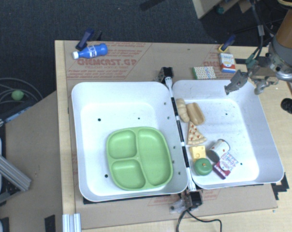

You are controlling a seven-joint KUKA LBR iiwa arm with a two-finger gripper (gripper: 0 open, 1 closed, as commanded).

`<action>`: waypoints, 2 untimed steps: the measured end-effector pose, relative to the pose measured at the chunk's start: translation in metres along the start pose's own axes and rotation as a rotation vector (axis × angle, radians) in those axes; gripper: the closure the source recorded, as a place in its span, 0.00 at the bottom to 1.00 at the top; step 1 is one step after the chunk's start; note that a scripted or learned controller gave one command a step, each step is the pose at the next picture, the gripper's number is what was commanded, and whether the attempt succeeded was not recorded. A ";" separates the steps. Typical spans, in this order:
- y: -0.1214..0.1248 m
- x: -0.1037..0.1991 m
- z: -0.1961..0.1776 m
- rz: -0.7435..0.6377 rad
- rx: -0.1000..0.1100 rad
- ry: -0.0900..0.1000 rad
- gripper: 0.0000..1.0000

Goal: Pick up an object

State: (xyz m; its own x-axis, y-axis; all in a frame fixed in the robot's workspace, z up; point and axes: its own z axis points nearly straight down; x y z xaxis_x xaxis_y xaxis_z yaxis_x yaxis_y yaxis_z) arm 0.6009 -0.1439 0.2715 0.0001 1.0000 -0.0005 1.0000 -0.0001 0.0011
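My gripper [246, 84] hangs over the back right corner of the right bin [254, 129], fingers spread and open with nothing between them. Below and left of it, along the bin's left side, lie a bread roll [194, 113] and a pale pastry [182, 109], then a pizza slice [195, 135], a yellow cheese block [198, 152], a green apple [202, 166], a small can [217, 149] and a red packet [226, 164]. None of them touches the gripper.
The left bin [88, 129] holds a green divided plate [138, 157]. On the bench behind the bins lie a blue-and-white bottle [90, 50], a small patterned card [204, 72] and a small box [227, 62]. The right bin's centre and right side are bare white floor.
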 end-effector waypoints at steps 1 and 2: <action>0.002 0.026 0.079 -0.001 0.003 0.001 0.00; 0.015 0.047 0.146 -0.001 0.005 0.002 0.00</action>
State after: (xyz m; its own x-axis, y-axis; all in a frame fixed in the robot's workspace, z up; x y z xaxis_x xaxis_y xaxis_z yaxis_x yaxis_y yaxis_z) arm 0.6157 -0.0971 0.1257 -0.0007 1.0000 0.0011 1.0000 0.0007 -0.0035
